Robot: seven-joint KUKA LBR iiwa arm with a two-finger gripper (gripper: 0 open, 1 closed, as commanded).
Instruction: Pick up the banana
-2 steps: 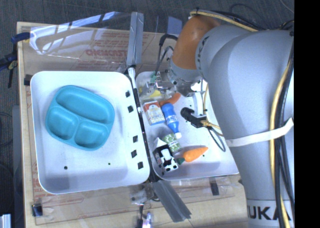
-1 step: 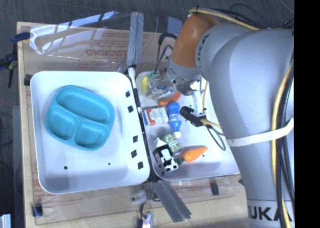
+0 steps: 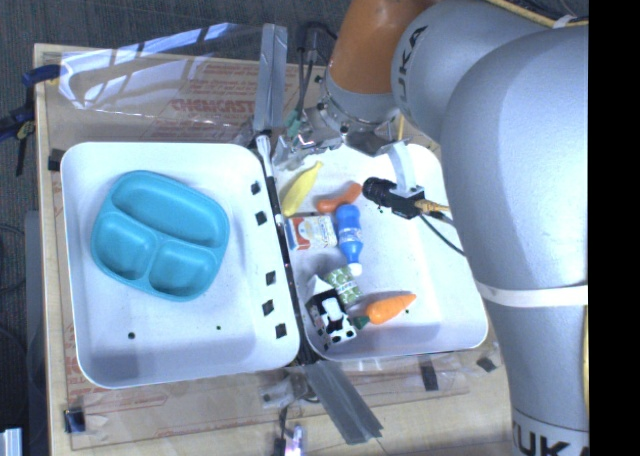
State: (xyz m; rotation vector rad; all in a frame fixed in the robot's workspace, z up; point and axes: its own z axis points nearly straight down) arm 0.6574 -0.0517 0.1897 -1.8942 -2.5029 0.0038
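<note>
The banana (image 3: 299,187) lies in the right bin (image 3: 455,274), at its upper left corner, tilted, with its top end just under the gripper (image 3: 297,147). Whether the gripper is released or clenched cannot be told, since the wrist and its fittings hide that part; nothing is seen held.

Several risks can be judged from this. The banana is pressed close to the wall between the bins, so a descent could be blocked by that wall, or the fruit could be pushed against it instead of being enclosed. Only the tip seems to be reached; a grasp so far from the middle could let the curved fruit swing and slip out on lifting. An orange carrot (image 3: 339,197) lies just beside the banana's right side, and a blue bottle (image 3: 348,230) near it, so either could be nudged or caught by mistake. The left bin holds a blue tray (image 3: 160,234), well apart and no hazard
</note>
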